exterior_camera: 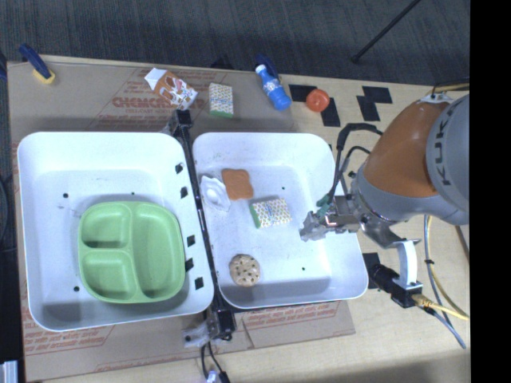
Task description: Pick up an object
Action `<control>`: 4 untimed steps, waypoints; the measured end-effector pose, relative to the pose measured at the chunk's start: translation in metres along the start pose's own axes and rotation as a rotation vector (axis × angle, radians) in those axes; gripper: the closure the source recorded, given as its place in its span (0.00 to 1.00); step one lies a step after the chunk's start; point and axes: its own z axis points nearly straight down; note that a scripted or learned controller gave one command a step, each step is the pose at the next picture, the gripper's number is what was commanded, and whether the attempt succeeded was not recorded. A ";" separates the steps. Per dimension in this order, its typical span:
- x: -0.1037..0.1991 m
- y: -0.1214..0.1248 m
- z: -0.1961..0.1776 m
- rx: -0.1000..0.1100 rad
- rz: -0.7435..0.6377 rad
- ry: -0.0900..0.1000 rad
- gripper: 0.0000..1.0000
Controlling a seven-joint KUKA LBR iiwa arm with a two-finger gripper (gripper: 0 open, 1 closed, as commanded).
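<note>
The right bin [319, 282] holds a brown toast slice [237, 183], a crumpled white piece [214, 192], a green and white patterned sponge [270, 212] and a chocolate chip cookie [244, 270]. My gripper [313, 228] hangs over the bin's right side, a short way right of the sponge and apart from it. Nothing shows between its fingers.
The left bin [48, 154] carries a green divided plate [132, 251]. Behind the bins lie a snack packet [171, 89], a small green box [220, 100], a blue bottle [273, 87], an orange ball [318, 99] and a blue and yellow clamp [36, 63]. Cables trail at the right.
</note>
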 end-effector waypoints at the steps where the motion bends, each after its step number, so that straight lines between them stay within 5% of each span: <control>1: -0.007 0.019 0.009 -0.001 -0.002 -0.001 1.00; 2: -0.027 0.000 0.000 -0.001 0.001 0.000 1.00; 4: -0.047 0.000 -0.002 -0.002 0.002 -0.001 1.00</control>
